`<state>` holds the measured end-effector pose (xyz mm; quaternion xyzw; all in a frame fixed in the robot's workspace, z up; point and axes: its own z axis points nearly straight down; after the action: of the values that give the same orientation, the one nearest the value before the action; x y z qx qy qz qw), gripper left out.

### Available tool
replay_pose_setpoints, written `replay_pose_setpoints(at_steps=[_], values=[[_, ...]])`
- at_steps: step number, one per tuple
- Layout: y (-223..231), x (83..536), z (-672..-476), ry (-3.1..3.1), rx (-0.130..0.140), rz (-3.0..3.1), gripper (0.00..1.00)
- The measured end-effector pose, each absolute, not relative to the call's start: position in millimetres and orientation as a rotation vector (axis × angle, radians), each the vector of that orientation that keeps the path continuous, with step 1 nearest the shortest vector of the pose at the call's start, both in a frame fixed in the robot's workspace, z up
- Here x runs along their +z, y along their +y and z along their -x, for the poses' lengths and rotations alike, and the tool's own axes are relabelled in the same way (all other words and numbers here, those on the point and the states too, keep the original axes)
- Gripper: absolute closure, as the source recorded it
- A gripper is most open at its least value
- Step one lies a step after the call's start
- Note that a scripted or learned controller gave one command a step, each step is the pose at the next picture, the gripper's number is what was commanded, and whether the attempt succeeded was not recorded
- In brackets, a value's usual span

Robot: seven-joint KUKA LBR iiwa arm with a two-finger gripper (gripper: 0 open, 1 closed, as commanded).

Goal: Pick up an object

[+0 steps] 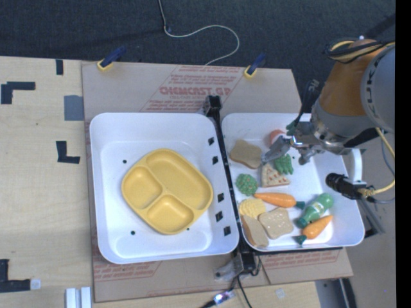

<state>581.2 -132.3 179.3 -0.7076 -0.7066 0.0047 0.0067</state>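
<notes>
Pick not yet made: my claw (280, 151), its spread or pinch beyond telling, hung low in the right bin (350, 236) over toy foods near the green piece (284, 165), nothing visibly lifted.

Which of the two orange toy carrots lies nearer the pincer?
The longer orange plastic carrot in the middle of the right white bin, just below the triangular cracker-like wedge; the shorter carrot lies by the bin's lower right corner, farther off.

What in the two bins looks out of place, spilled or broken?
Nothing stands out. The yellow tray lies flat in the left bin, turned at an angle to its walls. The toy foods, like the long carrot, lie loosely inside the right bin.
</notes>
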Motion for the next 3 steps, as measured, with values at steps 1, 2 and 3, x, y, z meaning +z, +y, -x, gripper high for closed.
replay_pose_setpoints(at_steps=[1, 2, 3], values=[[-132.4, 187.6, -584.4, -2.222, 0.001, 2.218, 0.0], [-140.4, 136.5, -588.0, -2.22, 0.007, 2.218, 0.0], [-140.9, 86.4, -589.1, -2.227, 0.003, 2.223, 0.0]])
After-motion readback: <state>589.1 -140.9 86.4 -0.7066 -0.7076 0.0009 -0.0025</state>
